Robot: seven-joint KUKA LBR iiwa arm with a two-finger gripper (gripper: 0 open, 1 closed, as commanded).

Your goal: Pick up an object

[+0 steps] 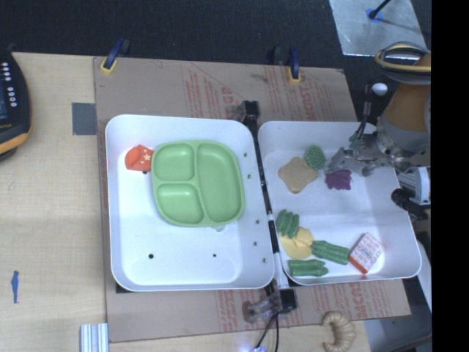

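The gripper hung low over the upper part of the right bin, its fingers spread open with nothing between them. Just below it lay a purple toy grape bunch, with a green raspberry-shaped toy and a tan toast slice to its left. Lower in the bin sat green pea pods, a yellow piece and a red-and-white packet. The left bin held a green divided plate and a red toy.
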